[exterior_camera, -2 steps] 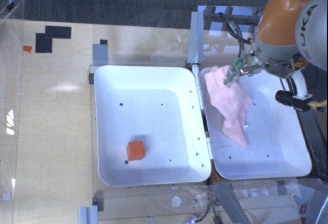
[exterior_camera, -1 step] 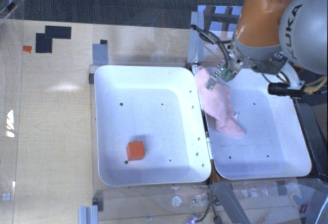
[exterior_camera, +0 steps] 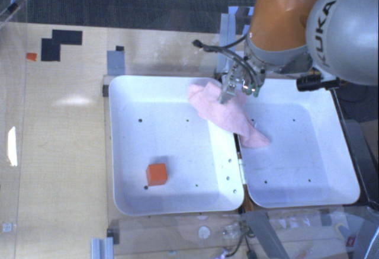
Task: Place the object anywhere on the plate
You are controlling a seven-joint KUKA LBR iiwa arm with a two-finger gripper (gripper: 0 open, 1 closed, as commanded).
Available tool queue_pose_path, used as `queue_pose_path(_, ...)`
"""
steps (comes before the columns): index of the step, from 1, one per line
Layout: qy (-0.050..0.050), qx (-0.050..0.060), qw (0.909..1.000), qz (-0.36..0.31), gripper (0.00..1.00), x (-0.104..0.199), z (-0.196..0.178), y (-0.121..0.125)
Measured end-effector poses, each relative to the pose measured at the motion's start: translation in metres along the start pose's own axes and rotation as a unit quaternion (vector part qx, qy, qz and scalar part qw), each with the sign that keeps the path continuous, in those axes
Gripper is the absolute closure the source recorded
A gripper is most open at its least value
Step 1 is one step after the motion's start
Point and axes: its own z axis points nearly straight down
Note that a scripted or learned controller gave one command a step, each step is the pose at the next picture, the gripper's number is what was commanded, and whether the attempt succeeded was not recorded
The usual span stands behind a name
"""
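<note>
So the thing to look at here is a pink cloth [exterior_camera: 228, 114], soft and crumpled, kind of a pale rose colour. It's draped right across the seam where the two white bins meet, a bit above the middle of the frame. Its upper end bunches up in the top right corner of the left bin [exterior_camera: 136, 151], and it trails diagonally down and to the right, with a pointed tip resting on the floor of the right bin [exterior_camera: 308, 163]. A few folds and wrinkles show along its length, and it looks like thin fabric.

The gripper [exterior_camera: 230, 93] hangs off the grey and orange arm [exterior_camera: 296, 9] in the upper right of the frame, pointing down at the top end of the cloth. Its tip sits right on or in the bunched fabric, but honestly I can't tell whether the jaws are apart or closed, or whether they've actually got hold of anything.

Down in the lower left part of the left bin there's a small orange cube [exterior_camera: 157, 174], sitting on its own, well apart from the cloth.
</note>
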Motion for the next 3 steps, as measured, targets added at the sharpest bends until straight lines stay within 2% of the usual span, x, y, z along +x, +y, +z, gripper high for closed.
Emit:
queue_pose_path(1, 0.0, -0.001, 0.9826, -0.186, 1.0, 0.027, 0.004, 0.052)
queue_pose_path(2, 0.0, -0.002, 0.9824, -0.187, 1.0, 0.053, -0.004, 0.101)
queue_pose_path(3, 0.002, -0.001, 0.9824, -0.187, 1.0, 0.068, 0.005, 0.15)
